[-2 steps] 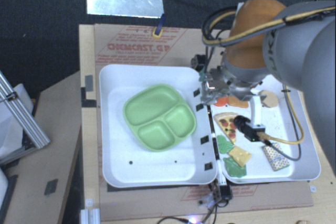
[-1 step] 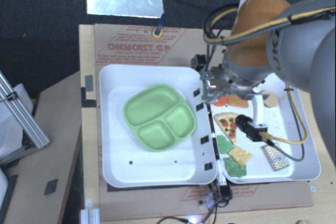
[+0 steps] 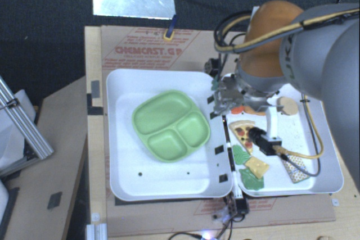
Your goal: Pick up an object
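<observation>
The pincer (image 3: 224, 99) hangs low over the seam where the two bins meet, at the inner edge of the right bin (image 3: 333, 177). The wrist covers it from above, so I cannot tell whether it is apart or together, and nothing can be seen clamped in it.

Closest to it, just to its right and partly under the wrist, lies a small orange piece (image 3: 243, 111). Just below the pincer, towards the camera, is a toy pizza slice (image 3: 242, 131). Further on that same side come a green leaf (image 3: 242, 154), a yellow wedge (image 3: 257, 166) and a second green bit (image 3: 251, 180) near the bin's front rim. A round tan disc (image 3: 289, 105) sits well out to the right, past the wrist. A brown latticed piece (image 3: 297, 169) lies furthest off, to the right and forward.

On the pincer's other side, in the left bin (image 3: 115, 121), a green divided plate (image 3: 170, 125) rests near the middle, apart from the pincer.

The step in hand looks like the approach or descent onto a target, most likely the orange piece or the pizza slice, since those lie nearest. Nothing appears lifted yet.

The next move calls for settling squarely over one piece, away from the bin wall, closing on it and rising straight. The pieces are flat, so a shallow grip could slip off.
</observation>
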You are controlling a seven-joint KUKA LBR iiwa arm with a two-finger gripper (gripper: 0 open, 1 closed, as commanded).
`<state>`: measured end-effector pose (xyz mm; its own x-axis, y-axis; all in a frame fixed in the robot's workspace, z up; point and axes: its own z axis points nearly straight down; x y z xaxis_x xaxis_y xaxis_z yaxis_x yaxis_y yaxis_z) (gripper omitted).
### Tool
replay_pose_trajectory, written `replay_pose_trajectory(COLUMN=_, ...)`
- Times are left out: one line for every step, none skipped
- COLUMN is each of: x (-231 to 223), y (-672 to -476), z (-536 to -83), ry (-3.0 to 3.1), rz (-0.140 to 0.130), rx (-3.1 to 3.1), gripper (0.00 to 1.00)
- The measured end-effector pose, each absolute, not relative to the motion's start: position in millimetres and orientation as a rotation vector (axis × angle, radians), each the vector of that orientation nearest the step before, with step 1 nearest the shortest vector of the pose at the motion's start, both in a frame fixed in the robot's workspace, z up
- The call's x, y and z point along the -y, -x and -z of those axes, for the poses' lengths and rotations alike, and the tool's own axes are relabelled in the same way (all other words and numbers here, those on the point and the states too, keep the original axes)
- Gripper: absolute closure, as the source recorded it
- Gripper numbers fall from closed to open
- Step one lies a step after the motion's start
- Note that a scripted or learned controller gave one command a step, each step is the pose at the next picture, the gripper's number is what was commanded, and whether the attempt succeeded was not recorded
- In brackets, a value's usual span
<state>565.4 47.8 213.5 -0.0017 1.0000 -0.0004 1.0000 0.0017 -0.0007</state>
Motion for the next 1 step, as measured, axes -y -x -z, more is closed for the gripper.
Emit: replay_pose_trajectory(x=-52.1, y=-575.6, z=-227.8, ry=2.216, rz=0.003, rx=2.228, gripper=1.0)
